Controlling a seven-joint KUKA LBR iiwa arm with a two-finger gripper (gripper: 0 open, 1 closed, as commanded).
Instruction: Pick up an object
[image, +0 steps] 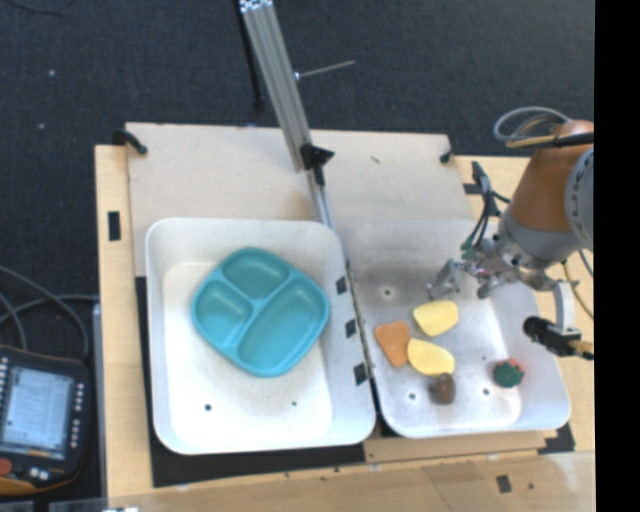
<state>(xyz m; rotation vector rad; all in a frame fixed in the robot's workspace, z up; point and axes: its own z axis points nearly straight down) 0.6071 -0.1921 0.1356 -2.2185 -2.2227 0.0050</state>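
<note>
A yellow piece (436, 318) lies in the right bin (540, 405), just below the fingers (462, 277), apart from them. I cannot tell whether they are spread. Farther left, a teal tray (261, 310) fills the left bin (170, 400).

Grey arm (580, 195), orange band, looped pale cable, dark wires, metallic gripper (462, 278)
</note>
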